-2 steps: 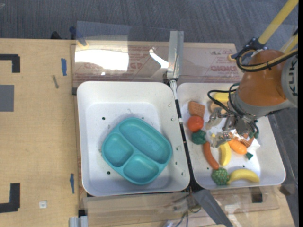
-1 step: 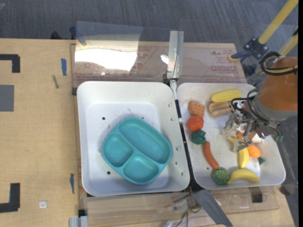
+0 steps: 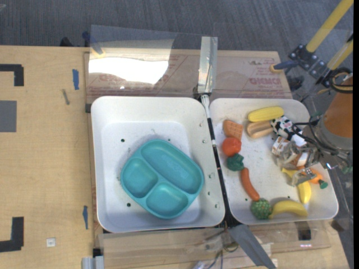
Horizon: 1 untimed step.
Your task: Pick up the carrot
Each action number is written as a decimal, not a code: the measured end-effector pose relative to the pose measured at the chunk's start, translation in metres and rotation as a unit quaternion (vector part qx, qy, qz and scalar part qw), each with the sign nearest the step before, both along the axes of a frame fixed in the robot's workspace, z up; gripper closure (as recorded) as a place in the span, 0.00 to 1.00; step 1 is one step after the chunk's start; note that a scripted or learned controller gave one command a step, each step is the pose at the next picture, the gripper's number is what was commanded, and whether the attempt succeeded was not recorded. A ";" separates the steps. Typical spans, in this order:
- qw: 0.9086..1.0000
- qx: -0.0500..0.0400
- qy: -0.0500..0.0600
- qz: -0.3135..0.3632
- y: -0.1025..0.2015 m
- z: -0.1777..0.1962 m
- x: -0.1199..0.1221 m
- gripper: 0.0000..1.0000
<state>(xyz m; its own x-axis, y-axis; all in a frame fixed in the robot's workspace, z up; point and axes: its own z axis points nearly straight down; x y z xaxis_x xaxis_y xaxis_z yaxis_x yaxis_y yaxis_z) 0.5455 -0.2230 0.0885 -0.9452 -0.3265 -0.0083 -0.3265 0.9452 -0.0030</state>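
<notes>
The carrot [image 3: 250,184] is a long orange piece with a green leafy top [image 3: 235,162]. It lies slanted in the right bin [image 3: 331,209], left of the middle, with its top pointing up-left. My gripper [image 3: 293,157] is low over the right side of this bin, among a cluster of toys and to the right of the carrot, apart from it. The arm's orange band [image 3: 342,115] shows at the right edge. Toys and cables around the gripper's tip blur its outline.
Around the carrot are a tomato [image 3: 230,146], a waffle-like piece [image 3: 233,129], broccoli [image 3: 260,208] and a banana [image 3: 289,208]. A yellow banana [image 3: 266,114], a bun [image 3: 259,128] and a cow toy [image 3: 285,128] lie at the back. A teal divided plate [image 3: 162,177] sits in the left bin [image 3: 106,150].
</notes>
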 end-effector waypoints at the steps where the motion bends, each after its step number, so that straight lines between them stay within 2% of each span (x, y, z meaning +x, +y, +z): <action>1: 0.999 0.000 0.003 0.040 0.000 0.018 -0.025 1.00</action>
<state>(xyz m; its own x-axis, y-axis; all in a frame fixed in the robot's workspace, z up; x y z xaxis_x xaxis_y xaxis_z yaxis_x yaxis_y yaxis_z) 0.5203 -0.2229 0.1064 -0.9161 -0.4009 -0.0028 -0.4009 0.9161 -0.0008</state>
